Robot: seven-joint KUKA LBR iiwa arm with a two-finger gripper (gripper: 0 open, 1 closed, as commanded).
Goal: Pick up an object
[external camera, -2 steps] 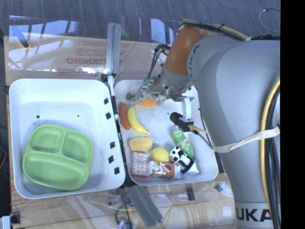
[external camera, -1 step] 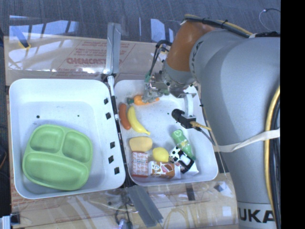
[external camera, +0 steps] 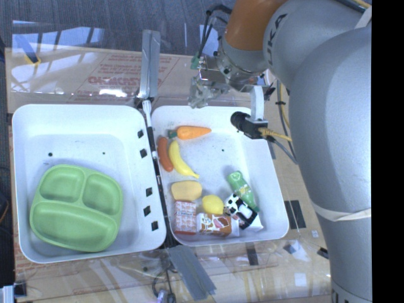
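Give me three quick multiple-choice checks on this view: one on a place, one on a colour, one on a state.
1. Where does the carrot lie?
A. far end of the right bin
B. on the green tray
C. outside both bins

2. What colour is the divided tray in the left bin?
A. red
B. green
C. blue

3. The gripper is:
A. resting on the banana
B. inside the left bin
C. above the right bin's far rim

Key: 1 A, it lies near that bin's far wall; 2 B, plainly green; 3 C, it hangs at that rim, apart from the food.
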